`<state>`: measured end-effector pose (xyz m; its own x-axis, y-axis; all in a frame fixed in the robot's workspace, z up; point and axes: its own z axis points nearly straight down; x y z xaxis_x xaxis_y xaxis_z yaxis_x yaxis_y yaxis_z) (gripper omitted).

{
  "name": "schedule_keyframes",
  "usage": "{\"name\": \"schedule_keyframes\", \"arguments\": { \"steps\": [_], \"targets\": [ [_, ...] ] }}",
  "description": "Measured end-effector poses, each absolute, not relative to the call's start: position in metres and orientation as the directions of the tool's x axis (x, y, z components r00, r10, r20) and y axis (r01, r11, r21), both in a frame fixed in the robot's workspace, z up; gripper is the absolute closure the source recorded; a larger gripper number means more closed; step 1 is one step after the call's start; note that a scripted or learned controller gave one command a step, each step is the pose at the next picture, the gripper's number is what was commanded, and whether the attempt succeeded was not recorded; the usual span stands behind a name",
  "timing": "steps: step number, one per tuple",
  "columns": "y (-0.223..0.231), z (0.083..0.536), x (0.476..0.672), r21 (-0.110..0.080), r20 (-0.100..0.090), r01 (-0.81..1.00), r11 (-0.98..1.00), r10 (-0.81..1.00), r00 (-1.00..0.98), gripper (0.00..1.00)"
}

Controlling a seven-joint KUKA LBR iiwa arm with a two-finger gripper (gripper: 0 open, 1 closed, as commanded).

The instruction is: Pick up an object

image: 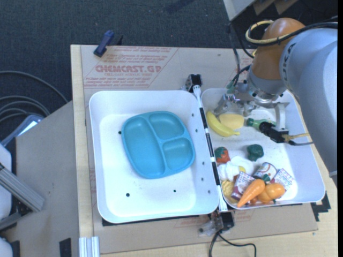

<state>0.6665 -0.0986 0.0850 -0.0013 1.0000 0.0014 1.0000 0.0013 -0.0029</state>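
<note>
My gripper hangs over the far end of the right bin, its fingers open and spread just above a yellow banana and a pale yellow fruit that lie side by side. Nothing is between the fingers. Nearer in the same bin lie a red round thing, a dark green lump, an orange carrot, an orange pepper, and some white and printed packets.
The left bin holds a blue divided plate. A black-edged divider runs between the bins. A blue clip lies at the bench's far left corner. The arm fills the upper right.
</note>
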Motion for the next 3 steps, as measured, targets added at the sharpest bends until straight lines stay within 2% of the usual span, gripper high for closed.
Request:
{"name": "schedule_keyframes", "arguments": {
  "steps": [1,2,3],
  "targets": [
    [-0.098,0.095,0.667,-0.002,0.001,1.000,0.002,1.000,-0.002,1.00],
    [-0.098,0.095,0.667,-0.002,0.001,1.000,0.002,1.000,-0.002,0.00],
    [-0.116,0.084,0.602,-0.002,0.001,1.000,-0.001,1.000,0.001,0.00]
  ]
}}
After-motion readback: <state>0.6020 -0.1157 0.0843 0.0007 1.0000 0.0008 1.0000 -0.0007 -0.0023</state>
